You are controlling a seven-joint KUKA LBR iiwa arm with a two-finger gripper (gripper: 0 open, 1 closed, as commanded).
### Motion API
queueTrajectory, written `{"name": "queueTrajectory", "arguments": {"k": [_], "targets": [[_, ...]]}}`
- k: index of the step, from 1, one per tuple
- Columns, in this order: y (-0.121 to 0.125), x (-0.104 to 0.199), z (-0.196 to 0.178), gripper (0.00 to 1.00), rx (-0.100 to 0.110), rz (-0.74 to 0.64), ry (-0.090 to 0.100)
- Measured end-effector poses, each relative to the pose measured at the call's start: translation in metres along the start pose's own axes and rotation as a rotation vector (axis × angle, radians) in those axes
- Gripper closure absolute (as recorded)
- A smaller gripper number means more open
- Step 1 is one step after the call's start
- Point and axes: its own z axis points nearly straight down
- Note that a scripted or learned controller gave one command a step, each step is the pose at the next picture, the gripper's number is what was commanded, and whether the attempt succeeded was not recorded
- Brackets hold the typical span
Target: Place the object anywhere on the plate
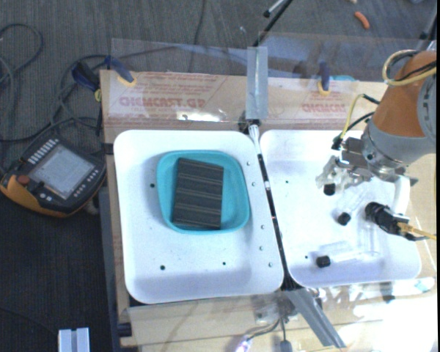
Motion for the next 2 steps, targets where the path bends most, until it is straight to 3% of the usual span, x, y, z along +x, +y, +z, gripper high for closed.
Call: {"name": "queueTrajectory", "arguments": {"k": [1, 2], "targets": [[-0.0613, 0.0642, -0.0069, 1.0, 0.001, -0.218, 0.004], [-0.0613, 0.0639, -0.0069, 0.0, 0.001, -0.217, 0.004]]}}
